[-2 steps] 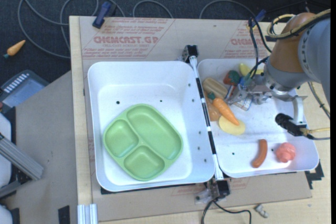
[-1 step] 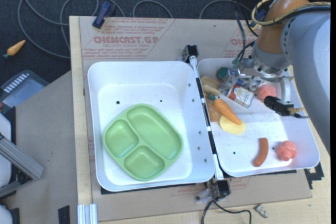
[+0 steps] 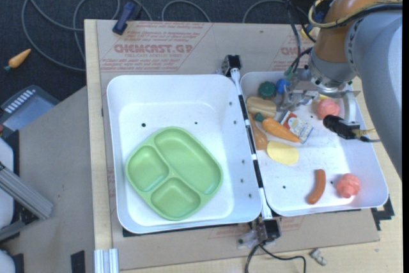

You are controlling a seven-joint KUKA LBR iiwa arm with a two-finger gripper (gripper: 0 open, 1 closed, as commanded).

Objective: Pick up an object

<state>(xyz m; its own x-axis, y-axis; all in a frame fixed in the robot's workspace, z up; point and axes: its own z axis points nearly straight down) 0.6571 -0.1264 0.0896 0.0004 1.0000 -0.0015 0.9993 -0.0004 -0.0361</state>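
Nearest my camera, the green divided plate (image 3: 174,171) lies in the left bin (image 3: 128,89). Moving right into the right bin (image 3: 374,192), I see a carrot (image 3: 281,130) beside a yellow piece (image 3: 282,153), then a sausage (image 3: 316,187) and a pink lump (image 3: 348,185) toward the front. The gripper (image 3: 295,98) hangs over the clutter at the back, just above the carrot; I cannot tell how its jaws stand.

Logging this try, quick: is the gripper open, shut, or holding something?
Gripper: low over the right bin, by the carrot; open or shut cannot be told.
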